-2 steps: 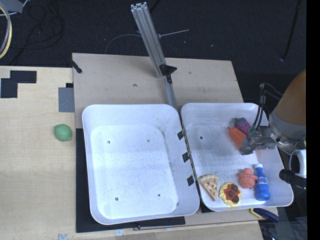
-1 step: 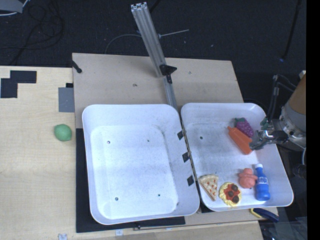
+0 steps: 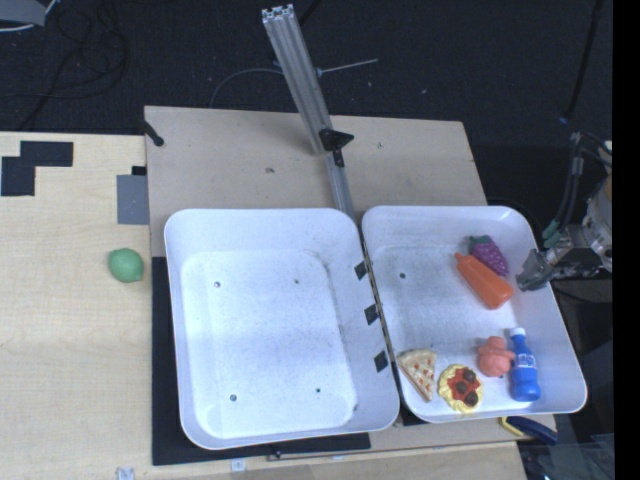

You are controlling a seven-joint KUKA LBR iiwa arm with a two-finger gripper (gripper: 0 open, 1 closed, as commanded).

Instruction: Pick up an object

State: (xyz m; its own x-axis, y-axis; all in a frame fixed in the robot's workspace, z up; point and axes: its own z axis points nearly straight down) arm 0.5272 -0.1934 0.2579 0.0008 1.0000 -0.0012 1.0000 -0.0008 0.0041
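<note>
The right bin (image 3: 430, 230) holds several toy items. An orange carrot (image 3: 485, 281) lies near its right wall, with purple grapes (image 3: 489, 254) just above it. A blue bottle (image 3: 522, 366) stands beside a pink toy (image 3: 493, 356) at the lower right. A pizza slice (image 3: 419, 371) and a round yellow-red toy (image 3: 460, 387) rest along the front wall. My gripper (image 3: 533, 269) hangs at the right rim of this bin, just right of the carrot, with nothing seen between its fingers.
The left bin (image 3: 200, 230) sits beside the right one, joined by black clips (image 3: 371, 313). A green ball (image 3: 126, 265) lies on the bench to the far left. A metal post (image 3: 305, 83) leans behind the bins. A yellow-blue item (image 3: 528, 428) pokes out below the right bin.
</note>
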